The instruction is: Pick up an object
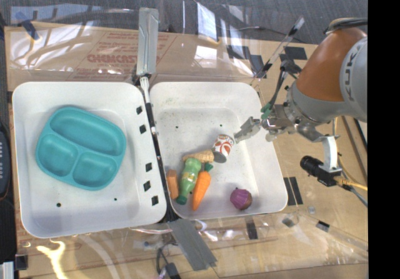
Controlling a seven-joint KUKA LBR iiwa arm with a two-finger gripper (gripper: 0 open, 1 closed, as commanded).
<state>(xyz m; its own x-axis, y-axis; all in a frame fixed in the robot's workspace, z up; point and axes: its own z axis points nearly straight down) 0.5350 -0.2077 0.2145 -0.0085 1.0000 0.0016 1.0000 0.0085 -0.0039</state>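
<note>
Two shallow white plastic bins are set side by side on the tabletop, the left bin [25, 209] bearing a teal divided plate [80, 146] and the right bin [187, 99] holding the small things from which one is to be picked. These are gathered toward the near half of the right bin: a small red-and-white can [223, 146] lying tilted, a beige peanut-shaped piece [199, 157] touching it, a green toy bottle [187, 179] flanked by an orange toy carrot [200, 189] and a second orange piece [172, 184] against the dividing wall, and a purple round toy [240, 197] well apart near the front right corner. The gripper [245, 131] is brought in at a slant from the right, its tip just beside the can, which is judged the likely target. Whether the gripper is released or clenched cannot be told; nothing is seen held in it.
</note>
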